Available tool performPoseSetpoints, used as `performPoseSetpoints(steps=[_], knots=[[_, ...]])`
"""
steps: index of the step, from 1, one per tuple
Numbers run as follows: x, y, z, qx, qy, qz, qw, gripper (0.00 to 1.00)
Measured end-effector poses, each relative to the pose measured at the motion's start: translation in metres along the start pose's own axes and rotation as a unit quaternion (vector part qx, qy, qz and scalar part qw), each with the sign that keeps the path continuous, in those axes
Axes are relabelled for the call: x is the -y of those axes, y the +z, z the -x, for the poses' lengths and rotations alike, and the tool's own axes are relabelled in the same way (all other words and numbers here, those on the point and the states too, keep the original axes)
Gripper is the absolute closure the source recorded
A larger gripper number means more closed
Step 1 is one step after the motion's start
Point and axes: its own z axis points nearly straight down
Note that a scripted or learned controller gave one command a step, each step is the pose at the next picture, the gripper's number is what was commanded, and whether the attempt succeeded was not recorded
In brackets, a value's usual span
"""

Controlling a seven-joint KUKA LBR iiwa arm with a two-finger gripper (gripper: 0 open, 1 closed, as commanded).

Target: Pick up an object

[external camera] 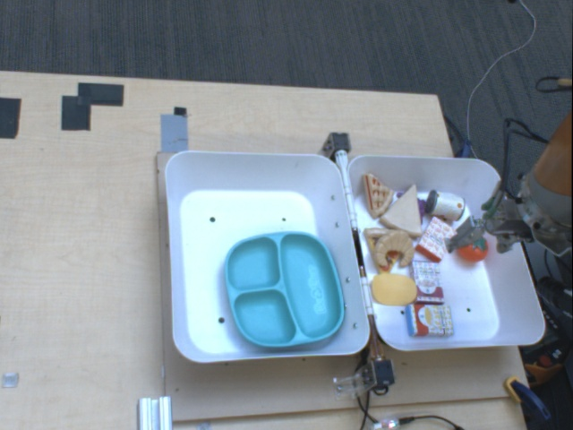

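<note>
The tool [472, 237] sat in the right bin [515, 312], touching a red ball [472, 251]; its grip state could not be told; the blue tray [285, 288] lay left of that bin.

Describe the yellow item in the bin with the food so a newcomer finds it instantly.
Look in the right-hand white bin. Along its left wall, below the pretzel-shaped piece, lies the yellow lemon-like oval. It is the one smooth, plain yellow thing there; the cartons beside it are boxy and printed.

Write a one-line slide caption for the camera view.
Gripper reaches into the right bin by a red-orange ball among toy foods; a blue divided plate sits in the left bin.
</note>
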Motion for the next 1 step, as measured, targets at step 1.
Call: performPoseSetpoints(steps=[1], knots=[[-0.0307, 0.1033, -0.0128, 0.001, 0.0, 0.003, 1.0, 0.0]])
